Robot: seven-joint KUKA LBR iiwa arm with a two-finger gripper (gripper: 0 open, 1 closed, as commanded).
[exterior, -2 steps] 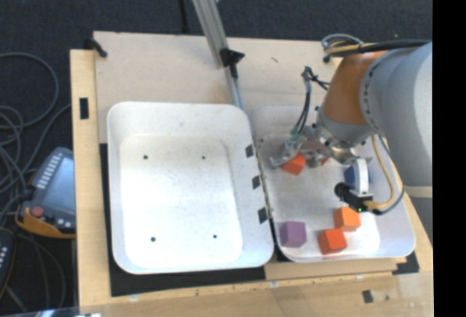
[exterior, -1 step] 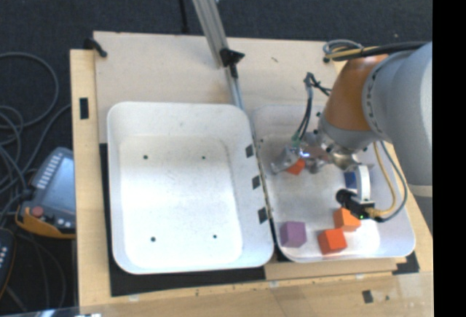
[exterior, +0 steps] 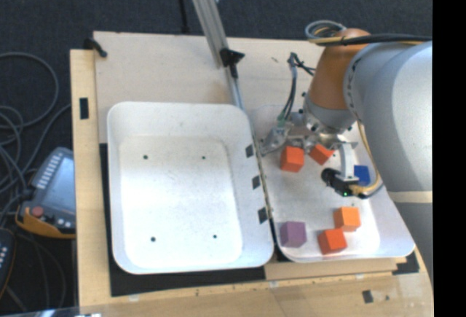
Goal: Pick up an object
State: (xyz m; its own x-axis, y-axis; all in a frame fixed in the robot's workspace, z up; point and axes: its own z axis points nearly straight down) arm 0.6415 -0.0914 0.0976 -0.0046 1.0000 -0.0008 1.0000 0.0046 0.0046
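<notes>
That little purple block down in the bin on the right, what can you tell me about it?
The purple block looks like a small matte cube, lilac in colour, possibly foam or painted wood. It sits flat on the floor of the right bin, in the near corner beside the wall shared with the left bin. An orange block lies to its right, apart from it. Nothing touches it.

A single fixed camera hangs above the bench (exterior: 175,68), looking down at a slant from fairly far off, so both bins show whole. The arm (exterior: 386,111) enters from the right; the left bin (exterior: 182,184) lies well left of the claw (exterior: 306,141).
</notes>
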